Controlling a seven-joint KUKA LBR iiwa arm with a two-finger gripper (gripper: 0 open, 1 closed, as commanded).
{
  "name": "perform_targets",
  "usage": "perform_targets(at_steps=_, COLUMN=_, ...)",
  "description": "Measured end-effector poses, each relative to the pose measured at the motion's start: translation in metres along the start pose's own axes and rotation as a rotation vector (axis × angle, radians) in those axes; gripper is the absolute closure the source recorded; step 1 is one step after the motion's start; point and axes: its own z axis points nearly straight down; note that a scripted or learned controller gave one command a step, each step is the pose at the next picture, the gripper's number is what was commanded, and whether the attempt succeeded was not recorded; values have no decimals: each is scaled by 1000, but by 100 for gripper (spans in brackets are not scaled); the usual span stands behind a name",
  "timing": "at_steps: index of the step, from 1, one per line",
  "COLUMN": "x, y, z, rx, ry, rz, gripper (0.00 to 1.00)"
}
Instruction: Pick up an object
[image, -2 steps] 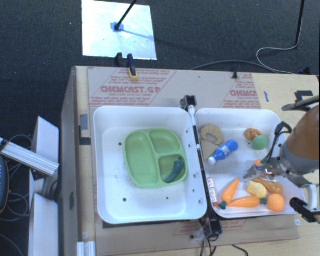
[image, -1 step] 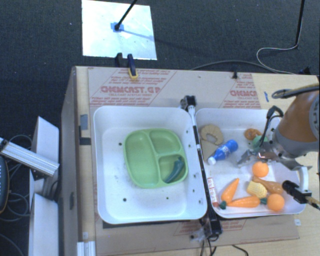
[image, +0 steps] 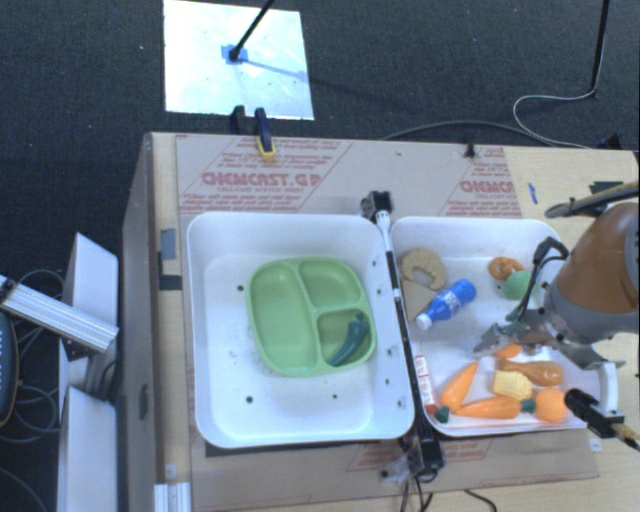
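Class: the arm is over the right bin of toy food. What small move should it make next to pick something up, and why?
Probably lower the gripper a little toward the orange pieces just beneath it. It hangs over the right bin, with the carrots and other food crowded close below.

the arm (image: 598, 275) reaches in from the right, orange band showing, wrist bent low and leftward.

Single fixed cam sat above the bench (image: 300, 165), looked down at a slant from a moderate height, framed both white bins (image: 225, 420) side by side plus dark floor beyond the far edge, with the arm (image: 600, 275) entering from frame right.
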Motion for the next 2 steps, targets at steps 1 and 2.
perform_targets(at_steps=1, x=0, y=2, z=-11, rx=-5, ry=-1, rz=-2, gripper=100)
perform_targets(at_steps=2, x=82, y=70, z=-83, rx=-3, ry=1, rz=-2, gripper=100)
